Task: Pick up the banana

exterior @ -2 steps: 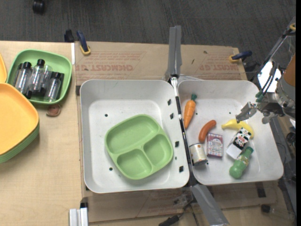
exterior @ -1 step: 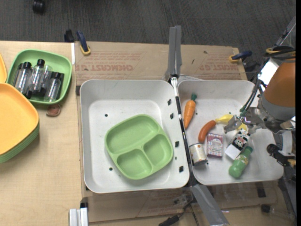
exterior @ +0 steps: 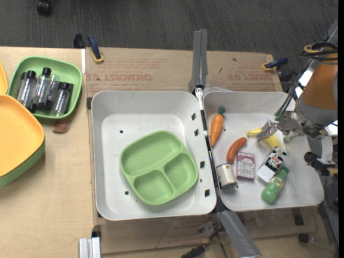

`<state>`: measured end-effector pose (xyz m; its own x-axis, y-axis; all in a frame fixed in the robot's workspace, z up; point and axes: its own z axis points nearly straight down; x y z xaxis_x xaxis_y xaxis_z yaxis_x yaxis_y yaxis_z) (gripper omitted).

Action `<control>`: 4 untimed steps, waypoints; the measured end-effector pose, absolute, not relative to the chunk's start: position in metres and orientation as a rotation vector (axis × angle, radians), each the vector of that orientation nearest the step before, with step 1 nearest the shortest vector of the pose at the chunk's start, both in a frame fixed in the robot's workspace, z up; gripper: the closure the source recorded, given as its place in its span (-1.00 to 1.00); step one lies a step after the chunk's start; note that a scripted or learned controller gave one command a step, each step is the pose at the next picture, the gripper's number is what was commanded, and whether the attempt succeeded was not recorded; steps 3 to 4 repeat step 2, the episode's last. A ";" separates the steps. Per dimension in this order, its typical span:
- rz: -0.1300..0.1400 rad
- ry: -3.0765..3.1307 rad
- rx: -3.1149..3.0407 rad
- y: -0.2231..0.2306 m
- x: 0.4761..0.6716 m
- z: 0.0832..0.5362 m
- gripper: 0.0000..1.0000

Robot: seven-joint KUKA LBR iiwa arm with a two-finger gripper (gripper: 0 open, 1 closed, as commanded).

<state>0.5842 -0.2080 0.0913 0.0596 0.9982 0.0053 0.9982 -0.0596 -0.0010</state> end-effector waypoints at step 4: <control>0.002 -2.191 -2.252 -0.157 0.614 0.179 1.00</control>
